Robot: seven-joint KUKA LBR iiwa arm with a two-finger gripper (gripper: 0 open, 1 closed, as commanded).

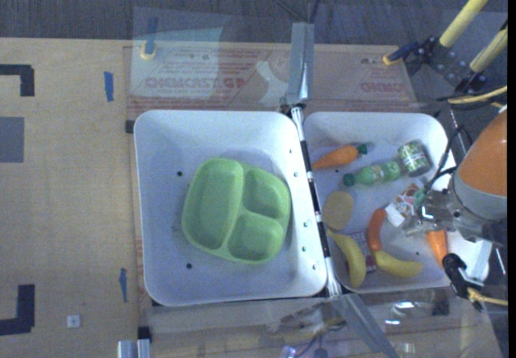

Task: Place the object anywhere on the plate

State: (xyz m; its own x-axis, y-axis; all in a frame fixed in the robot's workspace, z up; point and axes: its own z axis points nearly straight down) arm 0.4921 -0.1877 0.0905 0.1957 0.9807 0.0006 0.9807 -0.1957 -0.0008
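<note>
- Plate (236,210): light green, divided into three compartments, sits slightly tilted in the left bin (161,147).
- Red lettering on the cardboard (193,78) beyond the bins is too blurred to read.
- Gripper (419,215) hangs over the right bin (427,126), above a small white packet (403,207); whether it is open cannot be told.

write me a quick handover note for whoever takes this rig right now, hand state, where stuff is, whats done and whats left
Hand: low over the right bin, among the items at its right side; its grip cannot be judged from this view.
Plate: green, divided, lying in the left bin with nothing on it.
Right bin holds a carrot, green bottle, can and two bananas.
Done: nothing placed yet.
Left: secure one item, carry it across the divider, set it on the plate.
</note>
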